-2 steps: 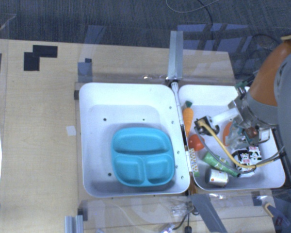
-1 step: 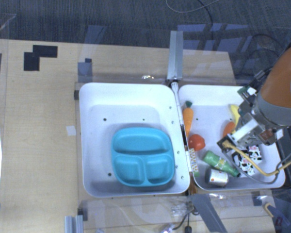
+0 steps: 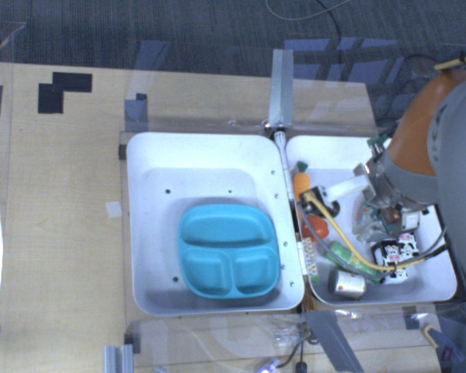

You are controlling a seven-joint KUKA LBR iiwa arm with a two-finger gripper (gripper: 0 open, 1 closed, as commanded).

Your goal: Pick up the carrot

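Note:
The carrot point(image 3: 300, 184) is small and orange with a green top. It lies at the far left of the right bin point(image 3: 443, 282), close against the bin's left wall. My gripper point(image 3: 382, 217) hangs over the middle-right of the same bin, below the orange band of the arm point(image 3: 414, 142). It is well to the right of the carrot and apart from it. Its tip is lost among cables and clutter.
A blue divided plate point(image 3: 227, 249) sits in the left bin point(image 3: 151, 162). In the right bin, a red round item point(image 3: 318, 227), a green item point(image 3: 343, 252) and a metal can point(image 3: 346, 284) lie below the carrot. A yellow cable point(image 3: 334, 225) runs across them.

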